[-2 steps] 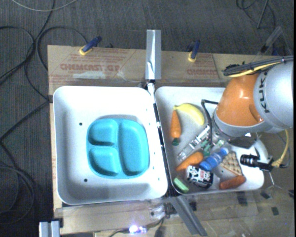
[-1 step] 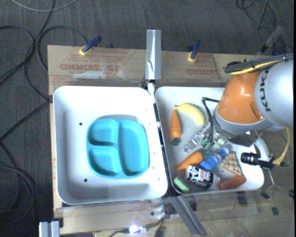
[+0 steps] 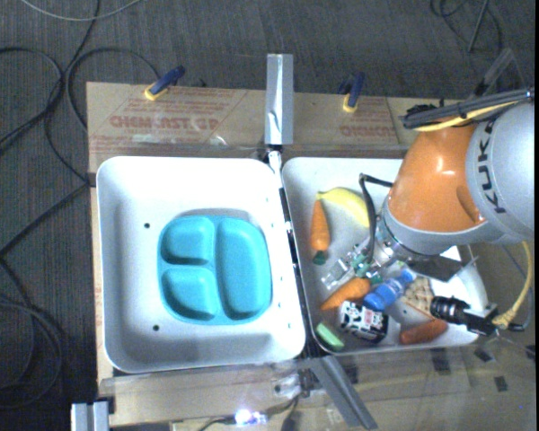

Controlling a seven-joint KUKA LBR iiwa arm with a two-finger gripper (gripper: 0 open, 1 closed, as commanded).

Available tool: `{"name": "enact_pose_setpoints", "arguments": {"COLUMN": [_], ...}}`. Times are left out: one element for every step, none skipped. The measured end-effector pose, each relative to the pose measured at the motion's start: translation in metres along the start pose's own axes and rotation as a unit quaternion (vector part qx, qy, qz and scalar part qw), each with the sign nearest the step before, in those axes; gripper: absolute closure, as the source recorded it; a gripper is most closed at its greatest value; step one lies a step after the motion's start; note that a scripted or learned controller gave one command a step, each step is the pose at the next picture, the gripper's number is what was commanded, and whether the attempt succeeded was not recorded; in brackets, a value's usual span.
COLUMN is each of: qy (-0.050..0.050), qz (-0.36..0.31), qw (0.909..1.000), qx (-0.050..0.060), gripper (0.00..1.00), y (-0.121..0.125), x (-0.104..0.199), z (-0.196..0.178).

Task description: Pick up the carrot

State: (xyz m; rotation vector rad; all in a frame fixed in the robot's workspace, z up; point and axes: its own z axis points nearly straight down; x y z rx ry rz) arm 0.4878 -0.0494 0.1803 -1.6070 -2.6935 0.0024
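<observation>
Lying nearly upright along the right bin's (image 3: 472,281) left wall, the carrot (image 3: 319,226) runs top to bottom, green stem end toward the near side. Left bin (image 3: 126,241) holds a blue divided tray (image 3: 217,266). Right bin also holds a banana (image 3: 349,206), a second orange piece (image 3: 346,292) and clutter. Arm (image 3: 449,187) bends over the bin from the right; whether the jaws are wide or narrow cannot be told.
</observation>
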Motion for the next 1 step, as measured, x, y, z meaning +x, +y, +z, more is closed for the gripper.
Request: {"name": "enact_pose_setpoints", "arguments": {"qy": [-0.002], "qz": [-0.153], "qw": [0.9882], "qx": [0.000], "gripper": [1.00], "y": [0.0315], "x": [-0.0273], "z": [-0.0221]}}
